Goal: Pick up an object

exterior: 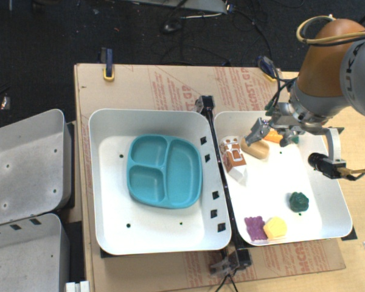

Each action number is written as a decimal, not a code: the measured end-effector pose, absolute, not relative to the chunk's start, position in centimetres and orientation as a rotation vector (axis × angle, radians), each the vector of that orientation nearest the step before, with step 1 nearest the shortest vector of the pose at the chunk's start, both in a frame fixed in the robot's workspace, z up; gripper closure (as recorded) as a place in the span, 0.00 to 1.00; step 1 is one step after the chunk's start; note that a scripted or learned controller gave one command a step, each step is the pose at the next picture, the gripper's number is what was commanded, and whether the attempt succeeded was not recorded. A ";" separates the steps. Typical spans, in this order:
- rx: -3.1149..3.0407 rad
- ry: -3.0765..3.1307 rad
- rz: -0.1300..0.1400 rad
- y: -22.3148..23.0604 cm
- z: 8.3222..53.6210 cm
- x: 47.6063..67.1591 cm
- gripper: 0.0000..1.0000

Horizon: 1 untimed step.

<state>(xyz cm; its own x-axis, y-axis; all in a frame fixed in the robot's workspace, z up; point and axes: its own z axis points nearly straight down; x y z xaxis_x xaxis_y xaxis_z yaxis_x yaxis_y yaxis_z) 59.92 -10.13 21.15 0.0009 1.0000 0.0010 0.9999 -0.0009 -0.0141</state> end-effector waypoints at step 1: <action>-2.220 -2.222 0.001 -10.1 22.0 60.2 0.00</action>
